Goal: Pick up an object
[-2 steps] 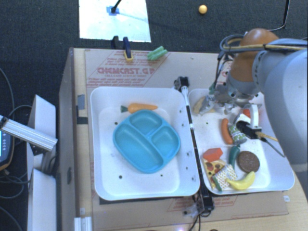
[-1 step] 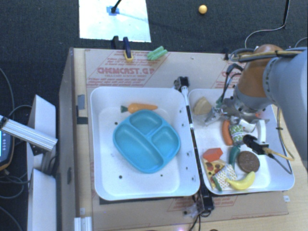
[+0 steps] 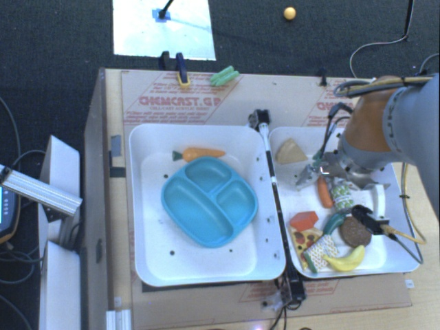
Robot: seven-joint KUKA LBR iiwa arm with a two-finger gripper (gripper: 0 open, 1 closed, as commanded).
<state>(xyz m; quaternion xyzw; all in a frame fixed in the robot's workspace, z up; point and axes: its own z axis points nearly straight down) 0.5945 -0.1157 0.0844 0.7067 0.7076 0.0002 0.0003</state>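
the left bin on the counter holds a blue divided plate with a toy carrot lying just beyond its far edge. across the divider, the right bin is crowded: a pale wedge at its far left corner, a red piece and a pizza slice nearer, a yellow banana at the near edge, a brown round patty just above it, and an orange sausage-like piece in the middle. the tool is low in this bin, between the wedge and the orange piece (the wrist hides much of it), and i cannot tell how far apart it stands or whether it has anything. no object looks lifted, so the step in hand seems to be the reach and descent for a grasp. the next move likely calls for settling over one item, probably the orange piece just beside it, closing, then rising clear of its neighbours.
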